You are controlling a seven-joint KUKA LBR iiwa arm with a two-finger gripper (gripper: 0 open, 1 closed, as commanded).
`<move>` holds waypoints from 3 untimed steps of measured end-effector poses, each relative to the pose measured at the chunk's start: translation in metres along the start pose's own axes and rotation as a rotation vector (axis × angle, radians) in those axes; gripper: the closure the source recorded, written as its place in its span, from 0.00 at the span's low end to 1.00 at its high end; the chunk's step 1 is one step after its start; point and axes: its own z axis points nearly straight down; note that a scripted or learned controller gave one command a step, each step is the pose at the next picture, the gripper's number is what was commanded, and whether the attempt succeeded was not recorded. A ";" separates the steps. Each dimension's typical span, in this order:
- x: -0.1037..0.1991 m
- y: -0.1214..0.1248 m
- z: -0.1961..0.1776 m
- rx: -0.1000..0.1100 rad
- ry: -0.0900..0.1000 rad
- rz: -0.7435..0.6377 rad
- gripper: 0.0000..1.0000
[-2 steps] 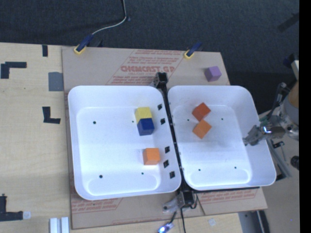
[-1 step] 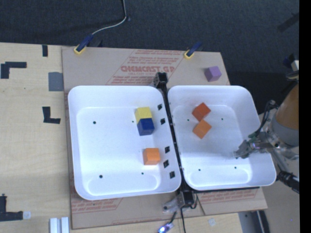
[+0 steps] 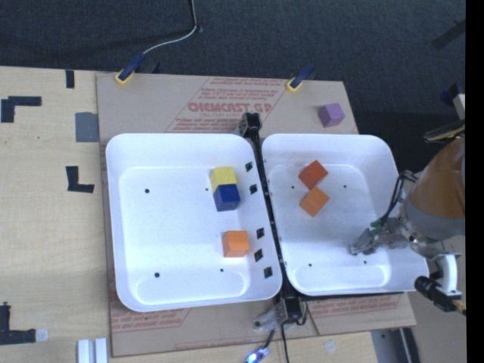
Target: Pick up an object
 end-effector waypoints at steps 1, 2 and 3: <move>-0.002 0.003 -0.175 -0.016 -0.006 -0.003 1.00; 0.005 -0.001 -0.103 0.007 0.003 -0.001 1.00; 0.000 -0.001 -0.078 0.004 0.002 -0.001 1.00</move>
